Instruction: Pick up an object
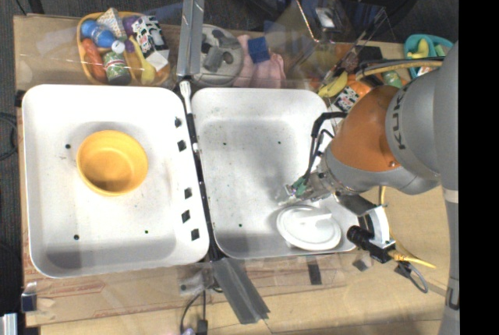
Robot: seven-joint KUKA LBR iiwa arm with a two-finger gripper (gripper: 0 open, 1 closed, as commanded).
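White plate lying flat at five o'clock in the right bin, close against its near wall. Gripper hovering just off the plate's twelve o'clock edge, jaw state impossible to tell. Yellow bowl sitting well apart in the left bin. Worth catching the plate's raised rim rather than its flat face.

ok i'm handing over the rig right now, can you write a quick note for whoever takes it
Gripper: low in the right white bin, just above the round white plate at the bin's near right corner; finger state unreadable, nothing seen held.
Round yellow bowl: upright in the left white bin.
Done: arm has reached into the right bin.
Left: grasp an object and lift it out.
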